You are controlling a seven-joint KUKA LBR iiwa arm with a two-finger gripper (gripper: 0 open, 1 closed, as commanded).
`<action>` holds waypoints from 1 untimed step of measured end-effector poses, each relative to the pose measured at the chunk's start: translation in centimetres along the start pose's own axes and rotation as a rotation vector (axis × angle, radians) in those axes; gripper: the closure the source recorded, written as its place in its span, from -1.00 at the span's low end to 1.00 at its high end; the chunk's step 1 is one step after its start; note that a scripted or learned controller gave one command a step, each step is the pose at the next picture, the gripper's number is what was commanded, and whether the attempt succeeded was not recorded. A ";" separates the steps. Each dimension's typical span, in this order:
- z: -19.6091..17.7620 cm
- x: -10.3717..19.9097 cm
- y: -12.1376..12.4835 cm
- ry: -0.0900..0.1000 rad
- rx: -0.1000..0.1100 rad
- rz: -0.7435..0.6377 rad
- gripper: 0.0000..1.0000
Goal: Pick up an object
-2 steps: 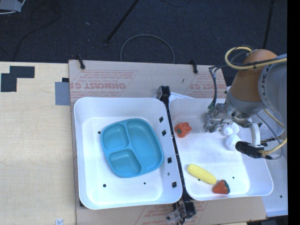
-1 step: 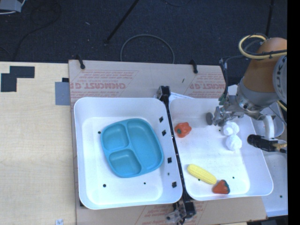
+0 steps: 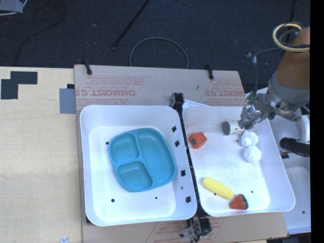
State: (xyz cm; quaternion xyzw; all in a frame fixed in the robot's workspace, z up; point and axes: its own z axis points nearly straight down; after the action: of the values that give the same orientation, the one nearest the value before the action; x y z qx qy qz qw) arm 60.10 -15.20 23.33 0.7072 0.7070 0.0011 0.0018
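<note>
From my seat I see dark carpet (image 3: 152, 24) across the far side of the room, with loose cables (image 3: 159, 47) lying on it, well beyond the gripper. On the far left is a pale wood bench (image 3: 35, 156) with a few dark squares stuck to it. A sheet of printed cardboard (image 3: 152, 87) lies under both bins.

The left bin (image 3: 96, 135), well to the gripper's left, holds a blue divided plate (image 3: 143, 159). The right bin (image 3: 273, 186) lies directly below the arm (image 3: 291, 75), which comes in from the right, its orange band above the grey wrist.

The gripper (image 3: 249, 119) sits low at the far right corner of the right bin. I cannot tell how far its fingers stand apart, and I see nothing clearly between them.

Just beside it, toward me, lies a white lumpy object (image 3: 250, 148), close to the tip, though I cannot say whether they touch. A small grey-and-white cylinder (image 3: 229, 128) lies just to its left. Further left is an orange pepper (image 3: 197, 139). Well toward the near edge lie a corn cob (image 3: 218, 188) and, touching its end, a strawberry (image 3: 239, 202).
</note>
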 end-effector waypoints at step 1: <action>-4.0 -0.1 0.1 0.000 0.002 -0.001 1.00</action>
State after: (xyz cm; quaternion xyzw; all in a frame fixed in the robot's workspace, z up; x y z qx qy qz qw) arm 60.16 -15.32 27.29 0.7070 0.7073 0.0006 0.0012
